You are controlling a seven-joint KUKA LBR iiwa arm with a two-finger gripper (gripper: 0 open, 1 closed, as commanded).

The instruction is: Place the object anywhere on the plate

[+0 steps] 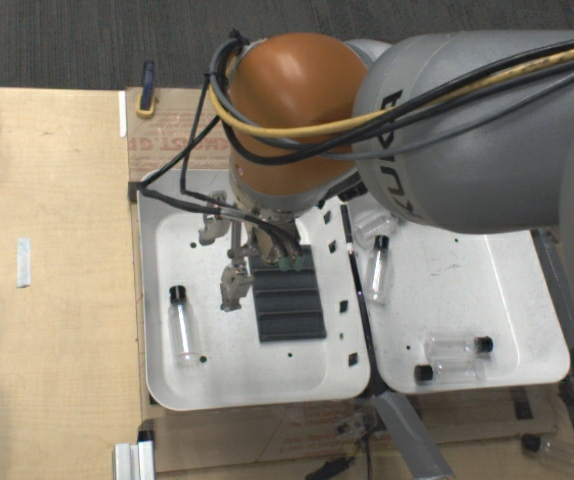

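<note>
Hovering over the left bin point(167, 378), the gripper point(235, 293) hangs beside a black block point(289, 303); whether it grips anything I cannot tell. A vial point(180, 323) lies to its left.

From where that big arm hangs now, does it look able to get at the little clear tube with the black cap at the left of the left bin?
Probably yes. The tube lies alone on the bin floor, just left of the gripper, with nothing between them.

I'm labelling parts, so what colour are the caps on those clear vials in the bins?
Black, on each clear vial, such as the vial in the left bin; seen in the camera view.
</note>
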